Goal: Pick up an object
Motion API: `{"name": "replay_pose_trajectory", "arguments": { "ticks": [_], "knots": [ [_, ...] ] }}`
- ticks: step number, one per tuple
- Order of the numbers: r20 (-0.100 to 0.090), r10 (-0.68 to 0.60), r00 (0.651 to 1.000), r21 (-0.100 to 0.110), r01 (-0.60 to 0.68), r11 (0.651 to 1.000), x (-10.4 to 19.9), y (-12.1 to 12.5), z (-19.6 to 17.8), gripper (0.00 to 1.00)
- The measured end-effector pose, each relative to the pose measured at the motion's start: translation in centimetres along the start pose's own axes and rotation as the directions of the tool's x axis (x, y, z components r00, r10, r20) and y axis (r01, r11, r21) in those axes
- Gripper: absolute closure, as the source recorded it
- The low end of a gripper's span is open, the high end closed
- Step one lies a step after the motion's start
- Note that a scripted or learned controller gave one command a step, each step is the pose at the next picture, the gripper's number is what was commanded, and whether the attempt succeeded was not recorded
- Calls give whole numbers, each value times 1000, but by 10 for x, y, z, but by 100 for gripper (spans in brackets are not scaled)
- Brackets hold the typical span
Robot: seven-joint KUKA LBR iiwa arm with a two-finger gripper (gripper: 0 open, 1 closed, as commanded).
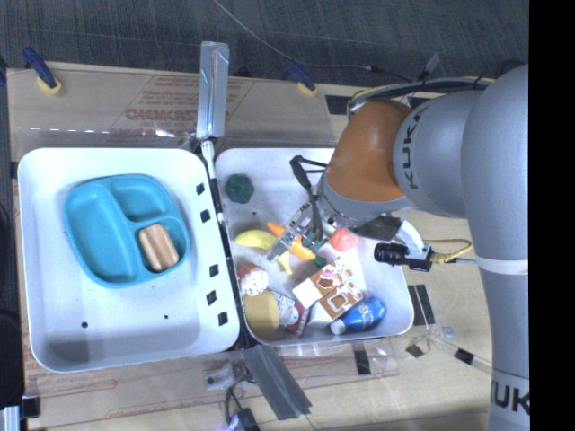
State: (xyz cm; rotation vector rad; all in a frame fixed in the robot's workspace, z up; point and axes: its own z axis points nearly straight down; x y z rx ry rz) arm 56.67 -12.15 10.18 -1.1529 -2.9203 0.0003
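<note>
My gripper is low in the right bin, hanging below the orange wrist band over the middle of a pile of toys. Directly around it lie a yellow banana, an orange carrot-like piece and a pink-red item. Whether anything sits in the gripper is hidden by the clutter. In front of it lies a printed snack box, with a blue bottle to its right. A dark green lump lies alone at the bin's back left.
A tan round object and a white speckled ball lie at the right bin's front left. The left bin holds a blue divided plate with a brown sausage-like roll on it. A black ridge with clips divides the bins.
</note>
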Motion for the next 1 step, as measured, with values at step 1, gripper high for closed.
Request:
{"name": "replay_pose_trajectory", "arguments": {
  "ticks": [1],
  "knots": [
    [4, 167, 986, -4, -167, 986, 8, 74, -93, 100]
  ]
}}
